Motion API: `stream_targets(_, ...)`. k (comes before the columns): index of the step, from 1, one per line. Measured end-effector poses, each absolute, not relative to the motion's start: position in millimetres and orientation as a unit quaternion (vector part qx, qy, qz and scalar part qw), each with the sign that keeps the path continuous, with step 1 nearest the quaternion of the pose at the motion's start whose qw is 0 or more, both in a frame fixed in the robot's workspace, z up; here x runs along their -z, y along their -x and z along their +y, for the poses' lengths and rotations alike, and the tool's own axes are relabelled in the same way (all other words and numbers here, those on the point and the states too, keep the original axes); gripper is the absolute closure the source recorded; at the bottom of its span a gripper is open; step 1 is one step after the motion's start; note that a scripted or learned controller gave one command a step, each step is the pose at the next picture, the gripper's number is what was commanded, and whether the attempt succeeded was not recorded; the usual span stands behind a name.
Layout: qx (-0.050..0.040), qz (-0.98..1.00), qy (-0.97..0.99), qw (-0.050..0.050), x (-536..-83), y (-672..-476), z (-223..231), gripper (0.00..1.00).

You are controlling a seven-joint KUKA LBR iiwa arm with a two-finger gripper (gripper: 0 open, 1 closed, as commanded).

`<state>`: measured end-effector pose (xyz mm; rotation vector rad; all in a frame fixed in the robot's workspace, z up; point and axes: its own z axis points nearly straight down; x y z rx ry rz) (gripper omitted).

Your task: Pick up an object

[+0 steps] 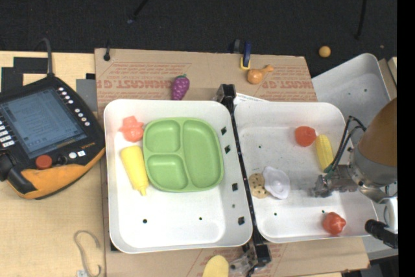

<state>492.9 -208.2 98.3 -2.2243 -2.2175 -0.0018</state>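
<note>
Corn cob lies just above the gripper; whether its fingers are apart cannot be told.

I'm seeing smooth, slightly glossy white plastic in the right bin under the gripper. Beside the fingers, the corn cob is looking ridged and matt, the strawberry shiny. Corrugated cardboard is showing matt brown behind.

You are looking at a grey metal arm wearing a broad orange band, trailing thin green and black cables to a dark metal two-finger gripper.
</note>
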Motion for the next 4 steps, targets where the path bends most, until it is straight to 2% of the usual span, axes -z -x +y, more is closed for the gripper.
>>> stream_targets(2, 0.0009, -0.707, 0.707, -0.002, -211, -512.9, -209, 1.00)
stream_targets(3, 0.0003, -0.707, 0.707, 0.000, -228, -513.2, -210, 1.00)
stream_targets(4, 0.0005, -0.709, 0.706, 0.001, -221, -536.3, -160, 1.00)
